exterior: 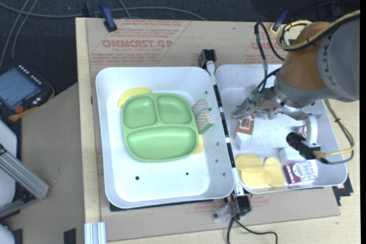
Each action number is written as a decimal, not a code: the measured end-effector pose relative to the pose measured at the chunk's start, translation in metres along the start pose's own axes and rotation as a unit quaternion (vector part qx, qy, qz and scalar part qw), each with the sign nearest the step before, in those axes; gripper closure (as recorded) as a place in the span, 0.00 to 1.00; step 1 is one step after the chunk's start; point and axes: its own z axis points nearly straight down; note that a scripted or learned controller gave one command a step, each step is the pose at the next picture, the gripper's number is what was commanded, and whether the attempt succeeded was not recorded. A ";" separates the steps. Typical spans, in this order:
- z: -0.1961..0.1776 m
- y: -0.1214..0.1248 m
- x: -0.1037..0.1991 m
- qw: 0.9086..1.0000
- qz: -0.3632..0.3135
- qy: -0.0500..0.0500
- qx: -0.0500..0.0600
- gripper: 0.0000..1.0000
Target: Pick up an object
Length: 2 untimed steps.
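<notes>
The gripper (251,107) hangs low in the right bin (266,143), close to that bin's left wall and a little toward its far edge. The grey arm (343,66) reaches in over the bin's far right corner. Whether the gripper is open or closed cannot be told (its tip blurs into the wrist and cables at this slant).

A small orange-and-white packet (246,125) lies on the bin floor just beside the gripper, on its near side. Whether the two touch cannot be told.

In the near left corner of the same bin sit some pale yellow pieces (254,170). A red-and-white packet (301,172) lies just beside them along the near edge.

In the left bin (160,188) a green divided plate (160,126) fills the middle. A yellow piece (132,94) pokes out from under its far left corner. A patterned scrap (201,115) (cloth or sponge, hard to say) rests against the plate's right side, near the bin's right wall.
</notes>
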 end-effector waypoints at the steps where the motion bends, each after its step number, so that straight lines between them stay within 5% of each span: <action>1: 0.014 -0.004 0.005 1.000 0.001 -0.003 0.012 0.00; 2: 0.013 -0.032 0.004 1.000 0.001 -0.002 0.014 0.00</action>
